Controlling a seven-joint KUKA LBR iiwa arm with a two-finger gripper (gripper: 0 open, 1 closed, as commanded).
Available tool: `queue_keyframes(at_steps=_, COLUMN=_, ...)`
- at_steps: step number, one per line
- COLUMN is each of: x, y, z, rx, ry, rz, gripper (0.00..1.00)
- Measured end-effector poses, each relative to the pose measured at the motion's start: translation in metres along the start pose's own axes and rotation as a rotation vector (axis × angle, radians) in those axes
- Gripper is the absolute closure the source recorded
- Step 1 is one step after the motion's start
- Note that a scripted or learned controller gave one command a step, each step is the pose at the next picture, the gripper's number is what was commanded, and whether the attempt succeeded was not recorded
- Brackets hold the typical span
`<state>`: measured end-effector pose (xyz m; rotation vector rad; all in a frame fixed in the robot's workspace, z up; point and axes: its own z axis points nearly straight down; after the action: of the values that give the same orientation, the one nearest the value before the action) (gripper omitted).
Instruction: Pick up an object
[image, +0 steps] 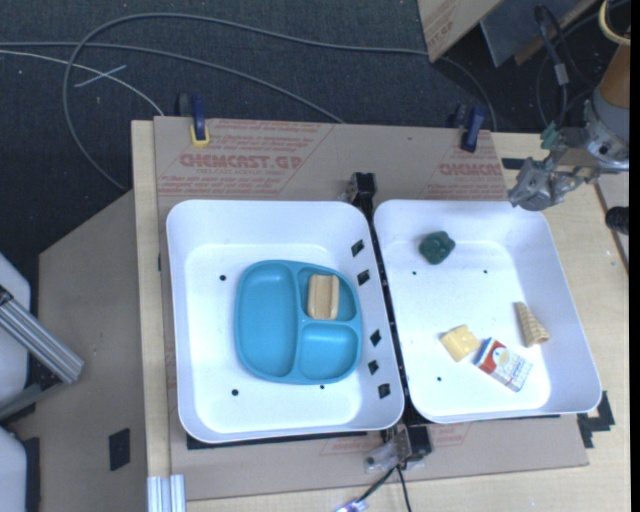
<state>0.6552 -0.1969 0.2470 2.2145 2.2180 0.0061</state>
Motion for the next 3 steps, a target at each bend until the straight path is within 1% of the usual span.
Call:
queue_keyframes(at_steps=1, x=0.061, y=0.001, z=0.010, rx=0.010, ry=0.005, rz=-0.005, gripper=1.00)
queue_keyframes(at_steps=2, x=0.113, y=-0.004, z=0.002, rx=0.009, ry=0.005, rz=-0.004, gripper=1.00)
queue_keyframes(at_steps=3, x=0.169, y=0.005, z=0.012, rx=0.010, ry=0.006, rz=-0.005, gripper=1.00)
